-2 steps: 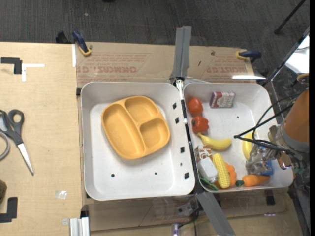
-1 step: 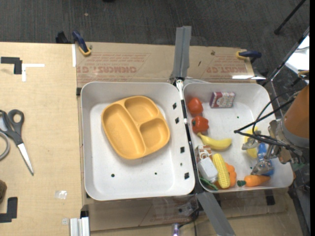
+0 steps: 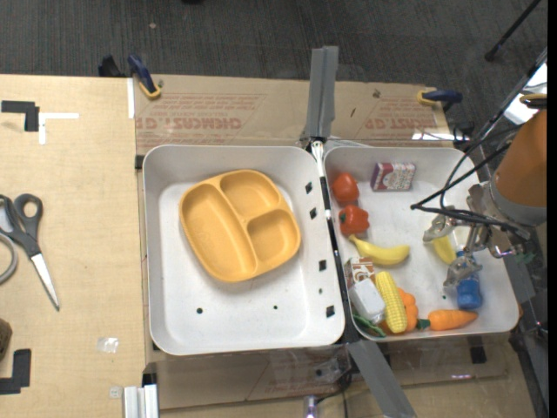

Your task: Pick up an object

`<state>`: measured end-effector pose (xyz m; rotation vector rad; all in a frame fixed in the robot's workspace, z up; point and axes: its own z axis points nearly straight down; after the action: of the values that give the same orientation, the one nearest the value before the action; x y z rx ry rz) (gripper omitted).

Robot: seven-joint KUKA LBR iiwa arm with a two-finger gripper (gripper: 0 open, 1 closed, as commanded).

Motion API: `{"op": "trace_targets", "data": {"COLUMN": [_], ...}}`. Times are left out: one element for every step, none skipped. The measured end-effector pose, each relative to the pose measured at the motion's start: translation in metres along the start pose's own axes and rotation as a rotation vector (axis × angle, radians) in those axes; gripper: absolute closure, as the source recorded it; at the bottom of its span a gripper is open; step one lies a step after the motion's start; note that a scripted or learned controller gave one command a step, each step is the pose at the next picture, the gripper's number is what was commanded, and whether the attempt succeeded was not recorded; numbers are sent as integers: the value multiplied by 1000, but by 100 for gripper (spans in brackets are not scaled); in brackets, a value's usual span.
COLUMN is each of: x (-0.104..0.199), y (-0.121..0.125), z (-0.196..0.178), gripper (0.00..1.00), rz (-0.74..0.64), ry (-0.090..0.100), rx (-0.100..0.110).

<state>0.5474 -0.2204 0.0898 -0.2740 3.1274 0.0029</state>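
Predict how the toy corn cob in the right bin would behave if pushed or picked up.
The corn cob looks round and long, so it may roll sideways. Probably light, stiff plastic with a bumpy surface aiding grip. Neighbours like the carrot crowd it, hindering access.

Two white bins (image 3: 157, 259), one yellow plate (image 3: 239, 223), two tomatoes (image 3: 345, 186), one banana (image 3: 380, 251), one corn cob (image 3: 391, 300), perhaps one carrot (image 3: 452, 319).

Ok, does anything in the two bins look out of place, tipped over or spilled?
Nothing stands out. The yellow plate lies flat in the left bin, turned at an angle. The toy food in the right bin lies loose: tomato, banana, corn, carrot. The gripper hangs over the blue item.
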Motion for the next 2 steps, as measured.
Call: {"op": "trace_targets", "data": {"x": [-1,-1], "y": [0,0], "z": [-7,-7], "gripper": [100,0], "rz": [4,4], "ry": [-2,-2], "rx": [-3,-3]}}
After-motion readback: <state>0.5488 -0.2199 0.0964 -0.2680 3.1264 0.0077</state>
